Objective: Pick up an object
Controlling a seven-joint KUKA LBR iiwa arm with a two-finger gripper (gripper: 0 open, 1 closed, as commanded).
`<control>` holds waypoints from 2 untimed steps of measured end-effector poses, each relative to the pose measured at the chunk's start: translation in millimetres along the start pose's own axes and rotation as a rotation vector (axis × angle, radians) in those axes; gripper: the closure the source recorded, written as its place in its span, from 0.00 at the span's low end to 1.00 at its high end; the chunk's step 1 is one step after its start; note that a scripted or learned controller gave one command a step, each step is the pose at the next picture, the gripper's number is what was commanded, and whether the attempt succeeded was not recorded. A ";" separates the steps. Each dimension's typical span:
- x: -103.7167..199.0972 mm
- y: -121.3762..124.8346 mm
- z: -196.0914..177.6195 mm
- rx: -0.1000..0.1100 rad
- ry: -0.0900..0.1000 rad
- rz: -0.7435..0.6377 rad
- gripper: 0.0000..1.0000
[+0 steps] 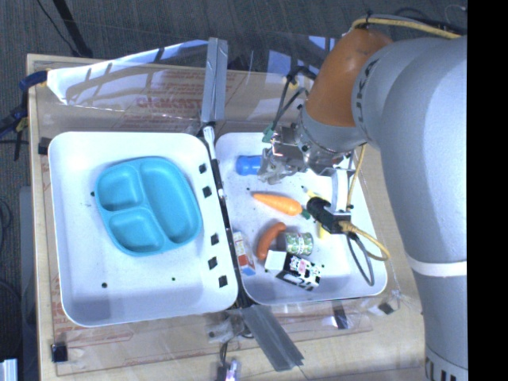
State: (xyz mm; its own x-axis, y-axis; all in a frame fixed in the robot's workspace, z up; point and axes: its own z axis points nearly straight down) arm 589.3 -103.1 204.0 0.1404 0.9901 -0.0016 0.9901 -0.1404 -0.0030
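Note:
My gripper (273, 163) hangs over the far part of the right bin (367, 270), its tip just right of a small blue cup-like object (247, 164) lying near the bin's far left corner. An orange carrot (278, 203) lies just in front of the gripper. Nearer the front are an orange-red sausage shape (267, 241), a small green and silver can (299, 243) and a white box with black and coloured print (300, 271). I see nothing between the fingers.
The left bin (71, 292) holds a blue divided plate (148, 204). A small red and blue packet (242, 258) lies against the right bin's left wall. The grey arm with its orange band (341, 78) covers the right bin's far right side.

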 end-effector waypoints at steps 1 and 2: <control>-0.1 -0.1 0.2 0.001 0.001 0.001 0.00; -36.3 9.9 96.0 -0.014 0.003 0.100 0.00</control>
State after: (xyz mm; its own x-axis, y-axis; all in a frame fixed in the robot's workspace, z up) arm 593.6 -140.5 108.0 0.2383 0.9712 0.0017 0.9711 -0.2383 0.0110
